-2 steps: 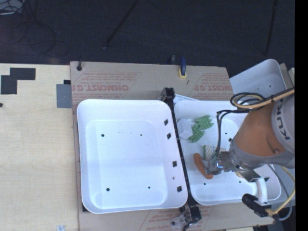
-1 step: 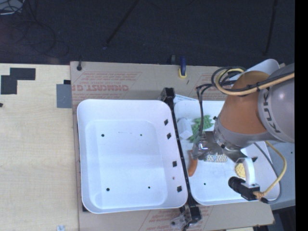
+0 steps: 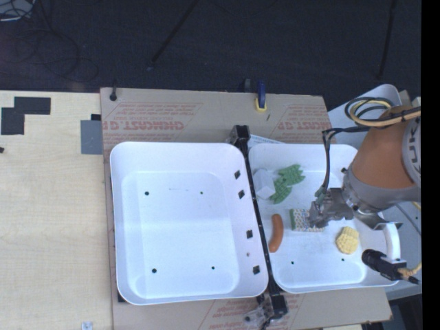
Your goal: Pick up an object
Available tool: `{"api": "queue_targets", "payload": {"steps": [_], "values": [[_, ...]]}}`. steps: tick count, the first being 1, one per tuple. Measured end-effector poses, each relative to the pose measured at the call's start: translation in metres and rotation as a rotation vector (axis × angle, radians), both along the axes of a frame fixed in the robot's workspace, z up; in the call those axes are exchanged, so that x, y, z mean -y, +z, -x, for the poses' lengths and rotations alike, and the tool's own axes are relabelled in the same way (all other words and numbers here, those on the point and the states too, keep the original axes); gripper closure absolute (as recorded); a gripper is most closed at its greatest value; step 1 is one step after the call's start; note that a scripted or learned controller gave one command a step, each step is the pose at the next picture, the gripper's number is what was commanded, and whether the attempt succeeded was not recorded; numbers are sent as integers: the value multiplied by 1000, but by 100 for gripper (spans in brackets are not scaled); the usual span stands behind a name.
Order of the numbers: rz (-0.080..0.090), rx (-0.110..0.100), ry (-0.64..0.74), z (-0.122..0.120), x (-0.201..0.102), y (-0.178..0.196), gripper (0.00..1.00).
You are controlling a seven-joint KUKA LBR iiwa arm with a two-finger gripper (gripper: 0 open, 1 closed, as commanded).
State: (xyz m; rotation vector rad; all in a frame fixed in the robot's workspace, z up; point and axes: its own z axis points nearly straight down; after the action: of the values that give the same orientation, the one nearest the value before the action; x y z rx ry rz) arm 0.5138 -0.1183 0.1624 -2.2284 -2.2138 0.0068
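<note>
1. Gripper (image 3: 317, 215) hangs low inside the right bin (image 3: 344, 280), at the end of the grey arm (image 3: 378, 174) that reaches in from the right with its orange band above the wrist.
2. Whether the gripper is released, clenched or grasping anything cannot be told; the tip is dark and small against the bin floor.
3. Directly at the tip lies a small flat green-and-white patterned piece (image 3: 302, 219); the gripper's tip overlaps its right edge, but contact cannot be confirmed.
4. Just left of that piece, an orange-red sausage-shaped toy (image 3: 276, 232) lies on the bin floor, its long axis running roughly top to bottom, close to the divider between the bins.
5. Above the patterned piece, a green leafy toy (image 3: 287, 182) sits toward the far-left part of the same bin, with a pale crumpled item (image 3: 264, 179) just beside it on its left.
6. To the right of the gripper, a yellow corn-like toy (image 3: 347, 240) rests on the bin floor, apart from the tip and below the arm's body.
7. Left bin (image 3: 130, 267) lies beside the right one, their rims meeting along a dark clamp strip (image 3: 251, 212).
8. Both bins rest on a cardboard sheet (image 3: 179, 115) with red print, which lies on a light wooden bench (image 3: 48, 218).
9. A yellow-and-blue clamp (image 3: 261, 99) grips the cardboard's far edge.
</note>
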Motion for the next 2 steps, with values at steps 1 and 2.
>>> {"api": "queue_targets", "payload": {"steps": [1,2], "values": [[-1,-3,-1,29,80,-24,100],[5,19,6,37,97,152,100]]}}
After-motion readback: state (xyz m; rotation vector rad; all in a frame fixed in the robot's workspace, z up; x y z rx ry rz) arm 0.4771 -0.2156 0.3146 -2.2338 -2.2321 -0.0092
